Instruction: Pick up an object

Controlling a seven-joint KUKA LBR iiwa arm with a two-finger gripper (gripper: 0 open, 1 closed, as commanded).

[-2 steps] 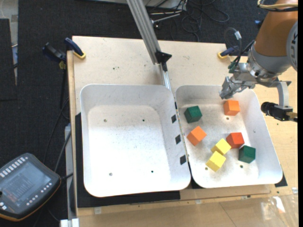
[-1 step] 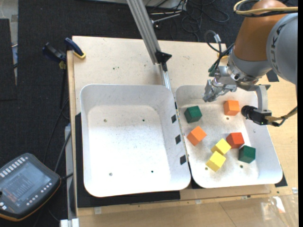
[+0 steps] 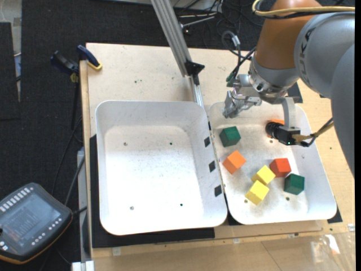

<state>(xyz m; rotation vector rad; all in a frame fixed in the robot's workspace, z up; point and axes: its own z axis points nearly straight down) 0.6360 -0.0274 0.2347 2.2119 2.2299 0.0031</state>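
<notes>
My gripper point(image 3: 232, 109) hangs over the far left part of the right bin point(image 3: 316, 205), just above and behind a green block point(image 3: 229, 135). Nothing shows between its fingers. Nearer the front lie an orange block point(image 3: 234, 161), two yellow blocks point(image 3: 264, 174) point(image 3: 257, 192), a red block point(image 3: 280, 166) and a dark green block point(image 3: 294, 183). A bit of another orange piece point(image 3: 276, 122) peeks out behind a black part on the arm's cable.
The left bin point(image 3: 113, 117) sits beside the right one, with black tabs along the shared wall. A slanted metal pole point(image 3: 172, 27) rises behind the bins. A blue and yellow clamp point(image 3: 84, 58) grips the bench's far left corner. A pendant point(image 3: 28, 222) lies at the lower left.
</notes>
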